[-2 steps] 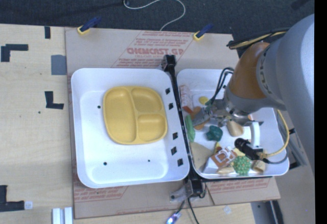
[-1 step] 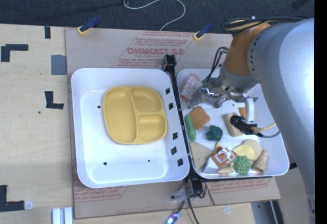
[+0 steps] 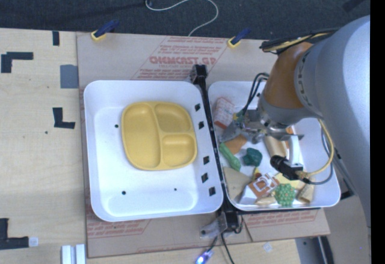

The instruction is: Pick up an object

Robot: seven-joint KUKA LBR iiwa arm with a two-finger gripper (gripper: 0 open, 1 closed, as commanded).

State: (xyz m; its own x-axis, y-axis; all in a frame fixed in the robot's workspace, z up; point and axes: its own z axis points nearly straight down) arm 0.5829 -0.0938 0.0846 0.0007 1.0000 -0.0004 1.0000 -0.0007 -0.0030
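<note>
The gripper [image 3: 245,130] is lowered into the right bin [image 3: 325,199], directly above a clutter of small items [image 3: 264,178]; its finger state cannot be determined. A yellow divided plate [image 3: 159,135] occupies the left bin [image 3: 102,136], beside the right bin.

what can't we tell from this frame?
- Gripper: camera view, wrist above covers it; a grasp can't be judged.
- Right bin: the arm hides part of its floor.
- Toys under the wrist, such as the green piece: small, overlapping, hard to identify.
</note>
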